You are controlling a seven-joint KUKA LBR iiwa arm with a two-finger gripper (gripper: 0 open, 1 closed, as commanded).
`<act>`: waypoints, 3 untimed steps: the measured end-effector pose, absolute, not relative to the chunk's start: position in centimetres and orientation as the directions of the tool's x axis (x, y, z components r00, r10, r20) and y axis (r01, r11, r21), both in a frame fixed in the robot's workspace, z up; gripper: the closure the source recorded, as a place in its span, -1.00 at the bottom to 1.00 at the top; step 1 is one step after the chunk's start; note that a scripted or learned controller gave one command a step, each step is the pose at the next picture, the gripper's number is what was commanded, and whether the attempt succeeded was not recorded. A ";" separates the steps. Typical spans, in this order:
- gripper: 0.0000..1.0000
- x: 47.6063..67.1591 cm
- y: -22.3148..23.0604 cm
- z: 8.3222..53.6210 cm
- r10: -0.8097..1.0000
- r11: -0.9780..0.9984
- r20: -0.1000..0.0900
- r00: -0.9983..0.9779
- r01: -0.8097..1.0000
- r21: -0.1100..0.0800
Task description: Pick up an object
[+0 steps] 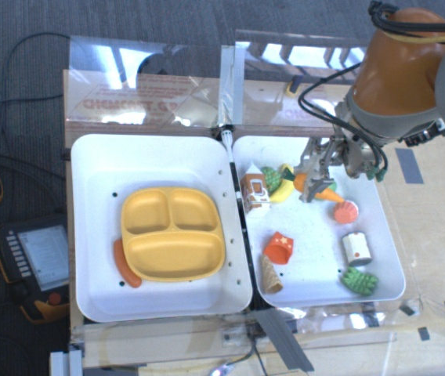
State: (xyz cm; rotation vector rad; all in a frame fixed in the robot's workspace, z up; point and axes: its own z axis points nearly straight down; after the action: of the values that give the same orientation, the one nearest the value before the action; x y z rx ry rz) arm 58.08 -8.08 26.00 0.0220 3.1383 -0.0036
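My gripper [315, 180] hangs low over the upper middle of the right bin [387, 233], under the grey arm with its orange band [399, 61]. Directly beneath and around it lie an orange carrot [331, 195], a yellow banana-like piece [284, 190] and a green leafy toy [273, 178]. A small orange bit shows at the gripper's left side; whether it is gripped is unclear. A small brown-and-white carton [255, 191] stands to the left of these.
Also in the right bin: a pink round fruit [345, 211], a red cup [279, 247], a cone [270, 275], a white can [356, 249] and a green knobbly piece [359, 281]. The left bin [97, 171] holds a yellow divided plate [174, 233] and a red sausage [125, 264].
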 end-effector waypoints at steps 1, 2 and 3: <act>1.00 55.7 -9.8 11.5 -0.262 0.965 -0.015 -0.965 -0.262 -0.008; -1.00 55.3 -9.7 10.8 -0.262 0.965 -0.002 -0.965 -0.262 -0.002; -1.00 53.5 -9.5 9.1 -0.175 0.985 -0.016 -0.984 -0.175 -0.002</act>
State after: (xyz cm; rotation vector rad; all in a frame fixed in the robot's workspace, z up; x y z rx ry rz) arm 53.47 -9.46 9.08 -0.2742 3.1131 -0.0013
